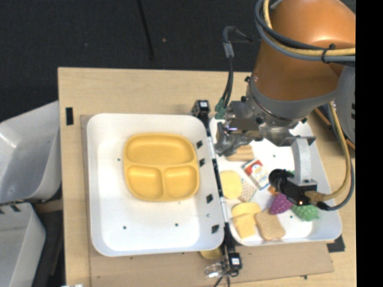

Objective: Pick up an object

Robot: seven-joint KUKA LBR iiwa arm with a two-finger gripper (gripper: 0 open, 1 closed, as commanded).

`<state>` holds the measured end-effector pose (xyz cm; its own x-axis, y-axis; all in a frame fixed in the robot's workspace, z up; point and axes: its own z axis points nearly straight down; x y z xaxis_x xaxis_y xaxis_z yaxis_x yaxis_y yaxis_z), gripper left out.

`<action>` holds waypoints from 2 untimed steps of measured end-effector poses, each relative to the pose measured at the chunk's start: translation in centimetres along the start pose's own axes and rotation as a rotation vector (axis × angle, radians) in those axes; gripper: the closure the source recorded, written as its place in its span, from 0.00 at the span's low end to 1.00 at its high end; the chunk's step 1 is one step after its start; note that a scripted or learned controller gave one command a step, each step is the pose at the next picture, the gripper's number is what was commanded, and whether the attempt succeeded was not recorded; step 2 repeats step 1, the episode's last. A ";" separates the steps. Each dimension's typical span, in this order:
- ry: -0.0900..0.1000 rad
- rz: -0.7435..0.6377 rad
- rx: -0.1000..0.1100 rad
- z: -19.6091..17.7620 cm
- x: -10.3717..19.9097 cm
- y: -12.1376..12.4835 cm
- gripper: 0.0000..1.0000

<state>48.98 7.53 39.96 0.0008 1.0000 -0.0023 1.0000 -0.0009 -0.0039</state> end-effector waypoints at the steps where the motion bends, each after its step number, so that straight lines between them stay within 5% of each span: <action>1: 0.001 0.000 -0.006 -2.5 -3.9 0.0 1.00; 2: 0.001 0.000 -0.006 -2.5 -3.9 0.0 1.00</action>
